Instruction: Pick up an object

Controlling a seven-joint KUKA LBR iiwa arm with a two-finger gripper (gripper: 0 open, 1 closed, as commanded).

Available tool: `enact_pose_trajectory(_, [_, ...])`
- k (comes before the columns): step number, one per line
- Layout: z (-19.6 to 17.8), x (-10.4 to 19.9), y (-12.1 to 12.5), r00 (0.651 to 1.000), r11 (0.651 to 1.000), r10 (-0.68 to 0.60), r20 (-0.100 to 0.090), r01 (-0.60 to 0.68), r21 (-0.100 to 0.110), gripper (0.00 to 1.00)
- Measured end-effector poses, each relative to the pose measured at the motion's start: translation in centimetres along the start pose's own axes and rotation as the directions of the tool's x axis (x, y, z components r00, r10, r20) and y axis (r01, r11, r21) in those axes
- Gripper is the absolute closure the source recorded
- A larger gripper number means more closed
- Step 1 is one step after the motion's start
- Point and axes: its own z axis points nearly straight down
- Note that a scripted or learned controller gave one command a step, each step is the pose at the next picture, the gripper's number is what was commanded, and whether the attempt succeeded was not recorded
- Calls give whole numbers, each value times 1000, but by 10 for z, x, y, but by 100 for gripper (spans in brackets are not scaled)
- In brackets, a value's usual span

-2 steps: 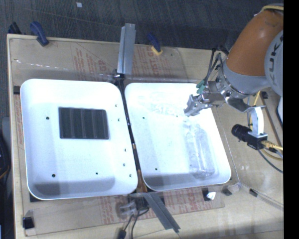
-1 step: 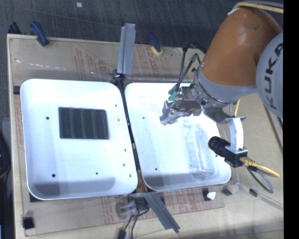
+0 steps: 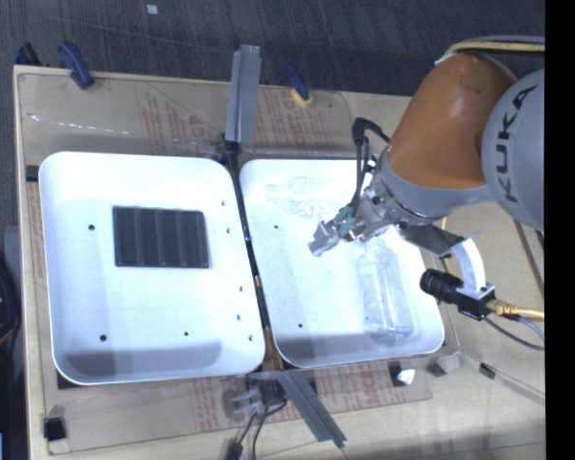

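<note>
The KUKA arm (image 3: 460, 132) hangs over the right of 2 white bins (image 3: 297, 343); a clear plastic bottle (image 3: 383, 290) lies just below-right of its pincer (image 3: 328, 238), whose opening cannot be told. Nothing appears lifted; the pick remains.

Grey arm with orange band (image 3: 450, 113) reaching in from the right, wrist angled down-left, gripper (image 3: 328, 238) low, pointing left

arm (image 3: 517, 113): grey shell, black KUKA lettering | orange band (image 3: 450, 123) above wrist | black cable (image 3: 364, 147) by wrist
</note>
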Motion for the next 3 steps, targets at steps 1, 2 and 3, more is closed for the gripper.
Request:
enact_pose_trajectory(1, [27, -7, 32, 899, 899, 439, 0, -439, -1, 100])
enact_pose_trajectory(2, [-43, -23, 3, 999, 999, 33, 4, -33, -6, 100])
enact_pose_trajectory(3, [-79, -1, -28, 968, 968, 250, 2, -250, -7, 100])
